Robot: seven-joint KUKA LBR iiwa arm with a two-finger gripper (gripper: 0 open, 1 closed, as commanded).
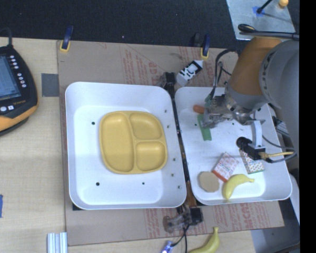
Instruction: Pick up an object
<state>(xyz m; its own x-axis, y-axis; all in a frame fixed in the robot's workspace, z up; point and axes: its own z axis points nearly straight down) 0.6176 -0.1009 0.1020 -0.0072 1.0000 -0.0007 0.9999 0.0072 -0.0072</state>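
1. Lowered into the right bin [284, 194] over a green strip [205, 129], gripper [213, 115] poised as if for a grasp.
2. Impossible to tell how the gripper is set.
3. Nearby: orange piece [199, 109], toy banana [236, 185], round tan disc [209, 182], small packet [225, 167].
4. Left bin [79, 194] holding a yellow divided plate [132, 141], likely awaiting drops.

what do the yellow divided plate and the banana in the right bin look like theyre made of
The yellow divided plate looks like moulded plastic, matte: even colour, soft rounded compartment walls, no glare. The banana in the right bin seems a plastic or foam toy, with flat uniform yellow and a smooth skin, though real fruit can't be ruled out.
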